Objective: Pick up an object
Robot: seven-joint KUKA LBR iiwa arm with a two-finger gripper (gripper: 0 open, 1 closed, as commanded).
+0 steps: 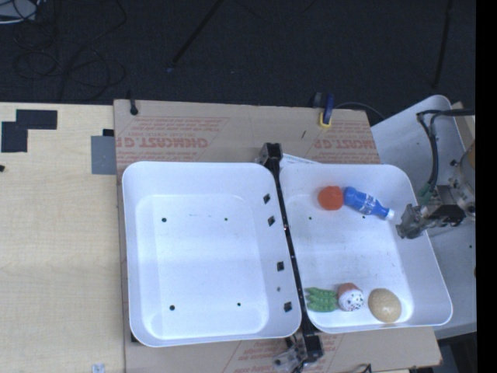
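**Bench status: gripper at right bin rim, all objects lying in the bin**

From my remote station I inspect the scene from the near edge outward.

Nearest the camera, along the front wall of the shallow white plastic right-hand bin [435, 290], I see three items in a row. A small green leafy toy [321, 298] lies farthest left, close to the divider. Touching it on its right is a small round white object with red markings [350, 298]. Just beside that rests a tan egg-shaped object [384, 305], close to the front right corner.

The shallow white plastic left-hand bin [140, 208] sits alongside, the two rims meeting along a black clipped seam. Both bins stand on a brown printed cardboard sheet [233, 130].

Farther back in the right-hand bin, an orange ball [331, 198] lies near the rear wall. Just beside it, on its right, a blue plastic bottle with a white cap [366, 203] lies on its side, cap end pointing toward the right rim.

The dark two-finger gripper [410, 225] sits at the right rim of that bin, near the bottle's cap. I cannot tell how the jaws stand; the detail is too small and dark. Nothing is visibly between them.
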